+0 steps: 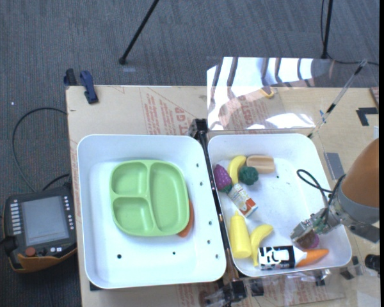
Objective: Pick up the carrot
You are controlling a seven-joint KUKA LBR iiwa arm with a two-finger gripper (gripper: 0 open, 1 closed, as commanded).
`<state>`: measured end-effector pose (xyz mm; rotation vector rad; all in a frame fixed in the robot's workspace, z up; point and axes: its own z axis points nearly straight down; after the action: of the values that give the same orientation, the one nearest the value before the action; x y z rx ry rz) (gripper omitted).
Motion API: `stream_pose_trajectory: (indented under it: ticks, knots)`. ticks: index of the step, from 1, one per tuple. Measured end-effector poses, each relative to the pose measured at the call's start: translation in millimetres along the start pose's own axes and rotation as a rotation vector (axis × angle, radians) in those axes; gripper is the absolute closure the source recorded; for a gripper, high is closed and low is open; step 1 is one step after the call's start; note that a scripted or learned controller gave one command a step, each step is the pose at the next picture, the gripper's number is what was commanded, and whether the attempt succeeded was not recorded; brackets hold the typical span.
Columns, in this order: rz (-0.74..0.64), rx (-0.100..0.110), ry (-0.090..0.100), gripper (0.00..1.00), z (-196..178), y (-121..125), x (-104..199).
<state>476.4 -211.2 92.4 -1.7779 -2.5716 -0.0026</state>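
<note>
Your right bin (307,147) holds the carrot (314,256) at its 5 o'clock corner, gripper (305,231) just at the carrot's 11 o'clock, grip state unreadable in the clutter, left bin (89,171) has a green divided plate (148,198) half-hiding something orange, cardboard-topped bench (141,110) on grey carpet.

The two bins (89,171) are white. The divided plate (148,197) in the left bin is pale green, with an orange-red sliver (187,224) showing at its lower right edge. In the right bin, the carrot (312,256) near the bottom right corner is orange, beside a black and white box (278,256). The bottle (239,234) and two bananas (260,236) are yellow, the eggplant (222,178) purple, the broccoli (248,174) dark green, the hot dog bun (260,164) tan. The bench (141,110) is light brown cardboard with red print.
</note>
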Motion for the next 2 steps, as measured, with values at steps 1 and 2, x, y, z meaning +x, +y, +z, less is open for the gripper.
stream_pose_trajectory:
  ticks: [1,2]
  knots:
    - [-0.295,-0.004,-0.009,1.0,-30,8,21]
    - [-0.78,-0.004,-0.014,1.0,-36,3,7]
